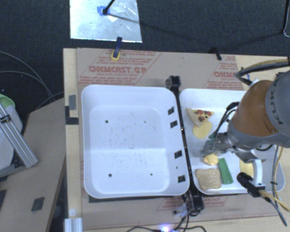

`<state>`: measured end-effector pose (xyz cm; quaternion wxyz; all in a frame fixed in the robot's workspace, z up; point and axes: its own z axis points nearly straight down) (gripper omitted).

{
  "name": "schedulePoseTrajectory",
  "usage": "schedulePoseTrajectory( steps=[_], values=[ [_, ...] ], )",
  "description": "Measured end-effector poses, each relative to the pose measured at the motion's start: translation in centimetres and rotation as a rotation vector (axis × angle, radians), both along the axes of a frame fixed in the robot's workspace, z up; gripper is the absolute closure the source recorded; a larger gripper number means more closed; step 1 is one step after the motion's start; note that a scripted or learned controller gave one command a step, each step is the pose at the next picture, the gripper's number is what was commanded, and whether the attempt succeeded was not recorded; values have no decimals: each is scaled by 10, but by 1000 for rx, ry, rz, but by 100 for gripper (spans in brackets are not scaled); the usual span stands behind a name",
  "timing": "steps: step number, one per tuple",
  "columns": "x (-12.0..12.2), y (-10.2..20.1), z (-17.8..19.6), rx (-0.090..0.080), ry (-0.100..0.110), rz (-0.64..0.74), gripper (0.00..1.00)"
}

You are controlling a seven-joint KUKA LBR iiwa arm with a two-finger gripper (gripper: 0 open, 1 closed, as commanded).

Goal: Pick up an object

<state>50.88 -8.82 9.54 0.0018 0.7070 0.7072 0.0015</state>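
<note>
**A:** Where is the tool, and what lies under it?

**B:** The tool [213, 148] hangs low in the right bin [191, 98], near its middle. Right at its tip lies a small yellow lump [211, 159], pale and rounded. Whether the tool is apart or together, I cannot tell; the wrist and the arm [261, 112] with its orange band cover much of it.

**A:** Is anything held?

**B:** Nothing shows between its tips. The yellow lump lies on the bin floor, touching or just beside the tool.

**A:** What else is close?

**B:** Above the lump, a yellow heart-like piece [202, 129], and touching that, a pizza slice [199, 115] with red spots, pointing towards the divider. Below the lump, a tan, speckled square like toast [209, 178]. Just right of it a green stick [225, 170] lies at a slant. Further right, a yellow block [246, 168], partly behind the arm's cabling.

**A:** And the left bin?

**B:** The left bin [89, 129] shows its white floor with a few dark dots. Both bins sit on a cardboard-covered surface [150, 66].
</note>
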Motion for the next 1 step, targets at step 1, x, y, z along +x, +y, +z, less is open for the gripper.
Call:
schedulePoseTrajectory(
  steps=[1],
  values=[
    [-11, 77, 194, 4, -16, 11, 100]
  ],
)
